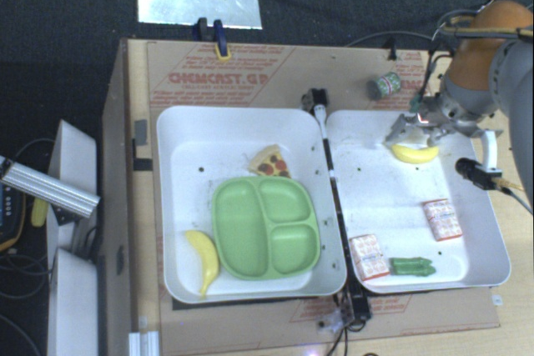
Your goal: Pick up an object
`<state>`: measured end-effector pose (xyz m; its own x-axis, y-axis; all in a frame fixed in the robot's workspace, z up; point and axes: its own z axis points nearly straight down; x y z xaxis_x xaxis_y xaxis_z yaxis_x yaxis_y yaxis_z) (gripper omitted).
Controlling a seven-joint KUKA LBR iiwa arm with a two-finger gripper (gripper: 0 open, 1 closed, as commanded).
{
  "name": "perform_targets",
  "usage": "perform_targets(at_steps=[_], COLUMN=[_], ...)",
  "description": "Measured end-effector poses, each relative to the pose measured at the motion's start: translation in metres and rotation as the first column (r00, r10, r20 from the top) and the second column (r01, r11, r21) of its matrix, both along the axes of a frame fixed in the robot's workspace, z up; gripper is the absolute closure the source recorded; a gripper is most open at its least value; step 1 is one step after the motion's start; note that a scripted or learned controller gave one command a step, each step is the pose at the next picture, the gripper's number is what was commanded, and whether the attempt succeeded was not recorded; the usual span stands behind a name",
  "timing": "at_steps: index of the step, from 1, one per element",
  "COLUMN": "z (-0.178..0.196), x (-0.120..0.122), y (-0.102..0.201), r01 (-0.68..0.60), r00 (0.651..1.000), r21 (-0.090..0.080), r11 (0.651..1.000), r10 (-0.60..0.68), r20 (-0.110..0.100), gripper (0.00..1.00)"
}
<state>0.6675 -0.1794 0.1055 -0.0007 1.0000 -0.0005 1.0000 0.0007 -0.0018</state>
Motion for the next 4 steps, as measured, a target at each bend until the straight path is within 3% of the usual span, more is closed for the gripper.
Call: perform_targets(at_steps=[1,2,3,4], z=[-0.011,0.001,0.001,-0.021], x=[-0.009,-0.008,-0.008,-0.039], y=[0.012,0.012,0.012,0.004], r01=[-0.003,-0.005,-0.005,-0.001], r00=[1.0,1.0,1.0,1.0], r21=[0.0,-0.001,-0.001,0.0], r11=[1.0,1.0,1.0,1.0], r10=[0.003,0.005,0.005,0.001], r20=[0.004,0.008,0.008,0.003], gripper=[0.0,1.0,0.0,0.0])
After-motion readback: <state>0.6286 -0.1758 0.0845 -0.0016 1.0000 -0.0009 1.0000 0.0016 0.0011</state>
